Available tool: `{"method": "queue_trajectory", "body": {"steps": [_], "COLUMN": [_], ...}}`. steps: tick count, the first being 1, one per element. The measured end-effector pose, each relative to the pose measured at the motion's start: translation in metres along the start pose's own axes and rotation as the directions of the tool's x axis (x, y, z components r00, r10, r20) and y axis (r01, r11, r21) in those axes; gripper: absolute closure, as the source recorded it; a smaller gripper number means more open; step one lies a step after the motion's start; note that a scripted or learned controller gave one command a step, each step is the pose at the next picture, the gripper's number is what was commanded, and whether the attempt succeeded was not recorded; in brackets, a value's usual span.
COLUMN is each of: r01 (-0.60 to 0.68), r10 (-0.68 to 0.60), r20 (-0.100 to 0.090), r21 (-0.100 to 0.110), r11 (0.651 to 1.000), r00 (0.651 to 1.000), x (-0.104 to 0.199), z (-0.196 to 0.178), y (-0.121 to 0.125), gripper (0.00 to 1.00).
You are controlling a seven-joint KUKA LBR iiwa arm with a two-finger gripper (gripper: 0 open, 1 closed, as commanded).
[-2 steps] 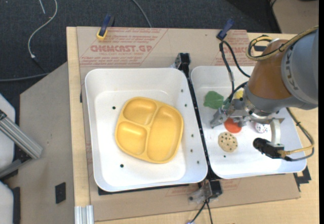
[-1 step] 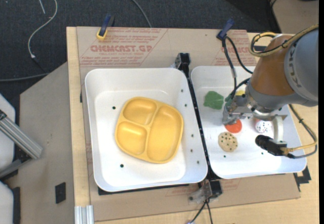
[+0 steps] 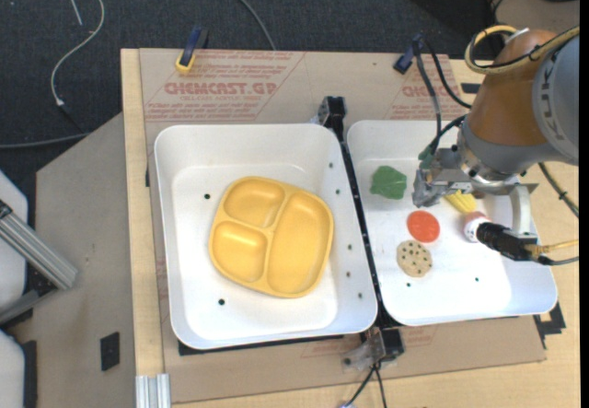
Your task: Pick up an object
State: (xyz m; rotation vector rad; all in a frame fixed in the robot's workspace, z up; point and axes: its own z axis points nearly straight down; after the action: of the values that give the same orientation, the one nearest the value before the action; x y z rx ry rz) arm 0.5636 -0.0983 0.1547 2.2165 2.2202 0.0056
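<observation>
Camera view has the gripper (image 3: 430,192) poised in the right bin (image 3: 515,300), the red tomato slice (image 3: 423,227) directly below, just beside it.

Four small objects lie loose in the right-hand white bin (image 3: 515,300): a green lumpy piece (image 3: 388,182) like a leafy vegetable sits at about ten o'clock in the bin, and a flat red-orange round slice (image 3: 423,227) lies near the bin's middle. A tan round cookie with dark chips (image 3: 414,258) lies flat just beside the slice at its six o'clock, apart from it, while a yellow piece (image 3: 462,203) shows at the slice's two o'clock, partly hidden, so its shape cannot be told.
</observation>
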Motion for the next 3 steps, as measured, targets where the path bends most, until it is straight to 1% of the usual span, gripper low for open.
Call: {"method": "queue_trajectory", "body": {"steps": [1, 2, 3], "r01": [0.000, 0.000, 0.001], "r10": [0.000, 0.000, -0.001], "r20": [0.000, 0.000, -0.002], "r21": [-0.001, 0.001, 0.009], "r11": [1.000, 1.000, 1.000], "r00": [1.000, 1.000, 1.000], "x": [0.005, 0.007, 0.054], "z": [-0.064, -0.107, -0.102], "y": [0.004, 0.008, 0.000], "gripper": [1.00, 1.00, 1.00]}}
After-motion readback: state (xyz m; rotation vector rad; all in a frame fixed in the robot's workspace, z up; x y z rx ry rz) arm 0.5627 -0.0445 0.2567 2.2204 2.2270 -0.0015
